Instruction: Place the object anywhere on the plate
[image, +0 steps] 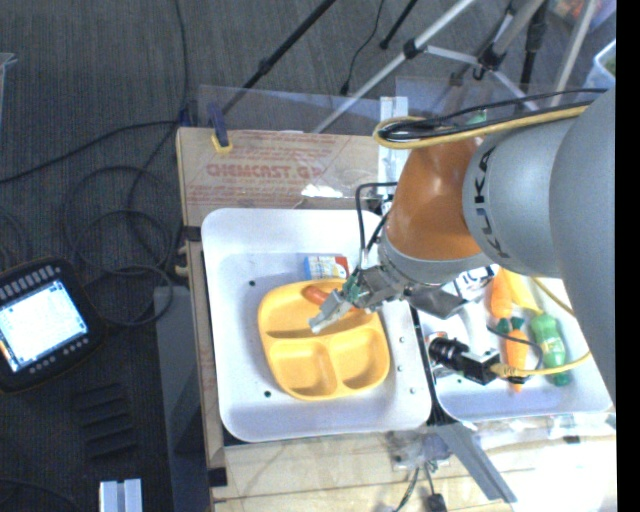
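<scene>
Camera view: "KUKA" on arm (520, 190); "CHEMCAST" on board (275, 168).

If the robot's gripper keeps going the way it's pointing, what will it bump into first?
Probably the yellow plate. The gripper points down and to the left over the plate's top section, near a small orange object. Its height above the plate is hard to judge.

One fixed camera looks down at a slant on both bins (230, 400), arm (540, 190) entering from right

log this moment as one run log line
arm: over left bin | gripper: above yellow plate | small orange object: on plate's top edge | grasp: unclear
</scene>
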